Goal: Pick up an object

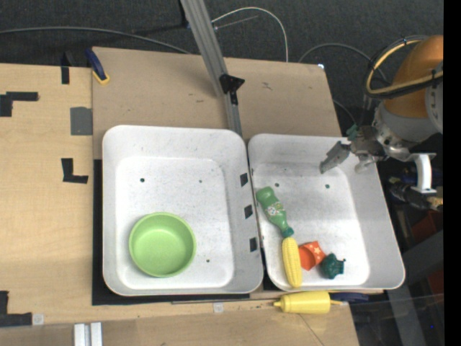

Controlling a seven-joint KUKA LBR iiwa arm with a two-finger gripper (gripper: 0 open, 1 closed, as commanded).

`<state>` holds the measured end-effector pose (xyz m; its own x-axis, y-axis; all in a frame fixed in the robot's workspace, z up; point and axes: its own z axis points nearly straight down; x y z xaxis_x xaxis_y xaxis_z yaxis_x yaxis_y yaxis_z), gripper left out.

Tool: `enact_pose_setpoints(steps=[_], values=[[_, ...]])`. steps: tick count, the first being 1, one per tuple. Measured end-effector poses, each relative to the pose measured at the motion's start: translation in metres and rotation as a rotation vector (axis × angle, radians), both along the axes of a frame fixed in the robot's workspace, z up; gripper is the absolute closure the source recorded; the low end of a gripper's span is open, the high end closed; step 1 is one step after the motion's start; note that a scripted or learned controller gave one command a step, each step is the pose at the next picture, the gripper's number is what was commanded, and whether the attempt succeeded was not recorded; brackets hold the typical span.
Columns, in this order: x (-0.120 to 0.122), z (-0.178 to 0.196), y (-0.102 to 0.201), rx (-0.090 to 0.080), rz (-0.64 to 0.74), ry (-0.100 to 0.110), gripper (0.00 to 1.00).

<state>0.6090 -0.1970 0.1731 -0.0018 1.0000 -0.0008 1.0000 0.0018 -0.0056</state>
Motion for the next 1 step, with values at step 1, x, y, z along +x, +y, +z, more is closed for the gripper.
enact_pose_setpoints(steps=[1], values=[[-0.0023, -0.0650, 0.0031, 0.001, 0.000, 0.003, 0.00]])
